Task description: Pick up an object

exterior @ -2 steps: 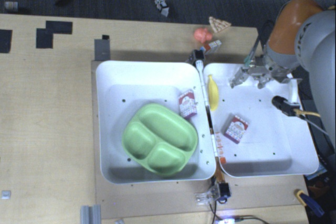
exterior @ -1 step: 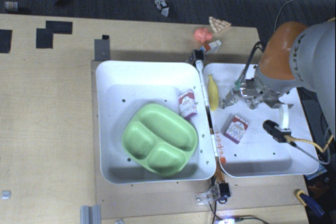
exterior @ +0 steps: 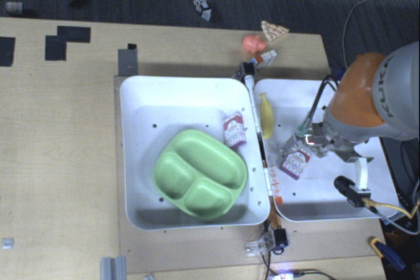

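Green, with three compartments, one divided plate (exterior: pixel 200 172) lies nearest us in the left bin (exterior: pixel 141 141). Behind it we see one red-and-white packet (exterior: pixel 233 130), its print too small to read. In the right bin (exterior: pixel 321 210) a second such packet (exterior: pixel 294 163) lies just below the gripper (exterior: pixel 308 140); whether its fingers are wide or narrow we cannot tell. One yellow banana (exterior: pixel 267 116) lies by the divider. On the desk (exterior: pixel 59 160) beyond sits one pink lump (exterior: pixel 253 44).
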Tool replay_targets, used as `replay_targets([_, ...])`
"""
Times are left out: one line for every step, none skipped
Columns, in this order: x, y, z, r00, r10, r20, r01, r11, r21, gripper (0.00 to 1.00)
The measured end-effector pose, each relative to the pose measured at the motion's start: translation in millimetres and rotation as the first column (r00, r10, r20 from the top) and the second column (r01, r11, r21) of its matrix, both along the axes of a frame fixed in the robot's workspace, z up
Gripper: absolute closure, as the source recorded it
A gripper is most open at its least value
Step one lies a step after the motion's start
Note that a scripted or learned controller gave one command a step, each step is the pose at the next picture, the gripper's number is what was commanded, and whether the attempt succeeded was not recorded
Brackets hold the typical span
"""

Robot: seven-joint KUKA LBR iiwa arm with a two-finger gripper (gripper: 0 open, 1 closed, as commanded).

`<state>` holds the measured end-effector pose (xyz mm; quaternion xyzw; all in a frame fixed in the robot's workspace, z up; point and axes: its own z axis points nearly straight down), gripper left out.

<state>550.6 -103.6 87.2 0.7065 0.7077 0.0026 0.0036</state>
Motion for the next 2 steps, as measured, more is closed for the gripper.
replay_targets([2.2, 0.4, 11.7, 1.000, 0.001, 0.007, -0.001, 1.000, 0.000, 1.00])
replay_targets([2.0, 0.5, 11.6, 1.000, 0.001, 0.006, -0.001, 1.000, 0.000, 0.00])
